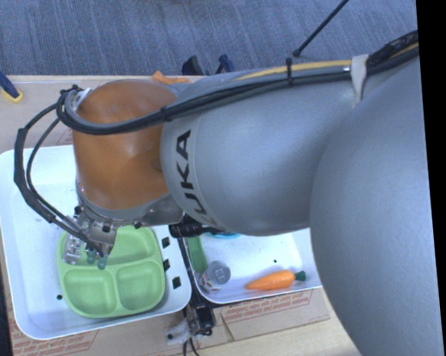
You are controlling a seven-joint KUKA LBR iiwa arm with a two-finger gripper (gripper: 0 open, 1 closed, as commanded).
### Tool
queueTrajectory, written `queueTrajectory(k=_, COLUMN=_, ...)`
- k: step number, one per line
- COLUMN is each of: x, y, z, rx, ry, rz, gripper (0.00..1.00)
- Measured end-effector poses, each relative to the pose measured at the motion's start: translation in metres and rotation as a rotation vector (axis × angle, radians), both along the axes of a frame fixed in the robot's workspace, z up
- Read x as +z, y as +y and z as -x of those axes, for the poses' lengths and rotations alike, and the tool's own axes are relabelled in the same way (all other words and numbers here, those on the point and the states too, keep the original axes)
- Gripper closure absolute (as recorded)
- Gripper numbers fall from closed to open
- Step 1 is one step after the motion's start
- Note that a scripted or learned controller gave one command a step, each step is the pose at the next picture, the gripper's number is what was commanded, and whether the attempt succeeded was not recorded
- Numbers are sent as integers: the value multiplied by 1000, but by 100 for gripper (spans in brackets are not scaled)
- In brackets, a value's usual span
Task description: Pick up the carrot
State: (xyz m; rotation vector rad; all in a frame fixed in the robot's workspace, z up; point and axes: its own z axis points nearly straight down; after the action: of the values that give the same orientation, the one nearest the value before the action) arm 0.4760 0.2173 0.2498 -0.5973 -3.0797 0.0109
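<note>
The pincer [90, 249], its opening impossible to tell, hangs over a green 3-compartment plastic tray [116, 285], well apart from the orange plastic carrot [271, 282], risking a miss.

The big grey arm casing [282, 146] and its orange band [121, 151] look like smooth, softly glossy painted metal, the pale green divided tray [116, 285] like matt plastic, the two shallow white bins [34, 319] like smooth plastic, and the small orange carrot [271, 282] like slightly shiny plastic.
</note>
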Motion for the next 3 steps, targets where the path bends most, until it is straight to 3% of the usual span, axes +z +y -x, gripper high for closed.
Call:
queueTrajectory(k=1, x=38, y=0, z=-1, rx=-316, ry=-7, rz=0, gripper=100)
queueTrajectory(k=2, x=172, y=-23, z=-36, rx=-436, ry=-17, rz=-6, gripper=100)
queueTrajectory(k=3, x=25, y=-4, z=-55, rx=-493, ry=6, rz=10, gripper=100)
